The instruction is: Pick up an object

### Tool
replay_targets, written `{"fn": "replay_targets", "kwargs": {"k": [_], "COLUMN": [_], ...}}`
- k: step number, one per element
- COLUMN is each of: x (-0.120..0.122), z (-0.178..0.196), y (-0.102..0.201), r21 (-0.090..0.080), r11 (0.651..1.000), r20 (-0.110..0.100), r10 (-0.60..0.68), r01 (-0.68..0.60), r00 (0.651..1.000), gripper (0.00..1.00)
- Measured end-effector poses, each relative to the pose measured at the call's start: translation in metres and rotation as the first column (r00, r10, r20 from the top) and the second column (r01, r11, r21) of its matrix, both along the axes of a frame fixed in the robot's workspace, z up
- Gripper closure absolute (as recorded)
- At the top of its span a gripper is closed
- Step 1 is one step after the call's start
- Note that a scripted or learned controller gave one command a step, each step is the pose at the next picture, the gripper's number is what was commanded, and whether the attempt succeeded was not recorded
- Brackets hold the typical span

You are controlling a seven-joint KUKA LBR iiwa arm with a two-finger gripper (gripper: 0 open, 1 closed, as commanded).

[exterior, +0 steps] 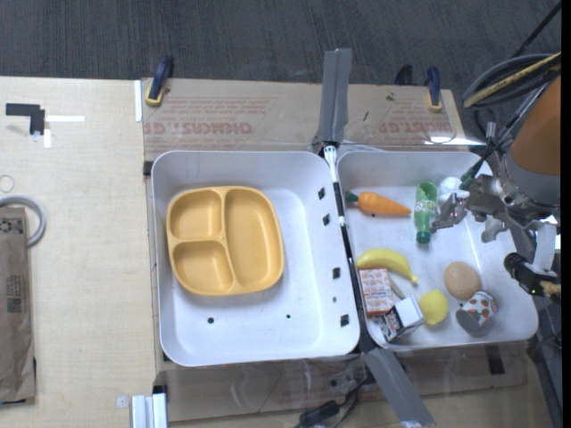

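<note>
While gripper hovers, green bottle seemingly touches

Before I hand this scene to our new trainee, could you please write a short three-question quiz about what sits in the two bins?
1. True or false: the yellow divided plate lies in the left bin.
2. Which item lies nearest the end effector? A) carrot B) green bottle C) lemon
3. Fill in: just below the carrot lies a yellow ____.

Key: 1 true; 2 B; 3 banana.
</note>
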State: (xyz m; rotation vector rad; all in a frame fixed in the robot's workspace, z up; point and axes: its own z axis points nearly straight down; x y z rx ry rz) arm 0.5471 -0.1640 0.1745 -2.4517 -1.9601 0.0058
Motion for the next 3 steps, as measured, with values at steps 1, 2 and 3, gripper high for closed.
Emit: {"fn": "replay_targets", "kwargs": {"k": [1, 2, 3], "x": [0.057, 0.057, 0.113], "z": [-0.085, -0.078, 0.055], "y": [0.005, 0.004, 0.035], "r21": [-0.001, -0.001, -0.002], "r11": [0.975, 0.975, 0.966], "r20": [0.002, 0.0, 0.001], "r10": [0.221, 0.221, 0.257], "r01": [-0.221, -0.221, -0.257], "r00": [0.975, 0.975, 0.966], "gripper": [0.0, 1.0, 1.0]}}
